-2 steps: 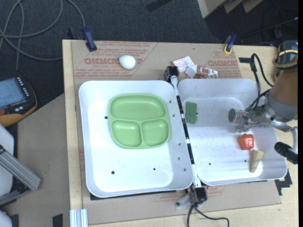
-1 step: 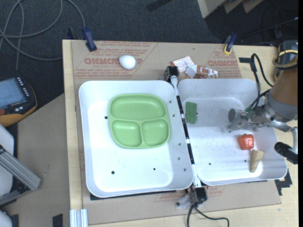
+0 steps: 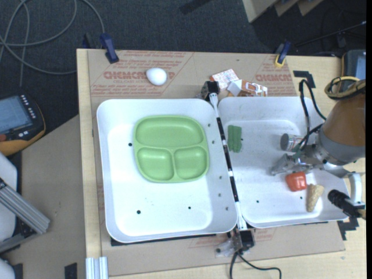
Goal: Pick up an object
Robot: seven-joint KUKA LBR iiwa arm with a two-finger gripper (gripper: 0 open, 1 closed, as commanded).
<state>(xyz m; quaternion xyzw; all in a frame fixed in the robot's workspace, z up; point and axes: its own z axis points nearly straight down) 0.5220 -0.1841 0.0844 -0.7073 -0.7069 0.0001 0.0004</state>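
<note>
Right now the gripper (image 3: 285, 166) sits low in the right bin (image 3: 261, 214), jaw state can't be told, w/ the red object (image 3: 296, 182) just beside it, toward the bin's near-right corner.

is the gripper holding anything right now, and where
Cannot be told: the gripper is low in the right bin beside a red object.
</note>
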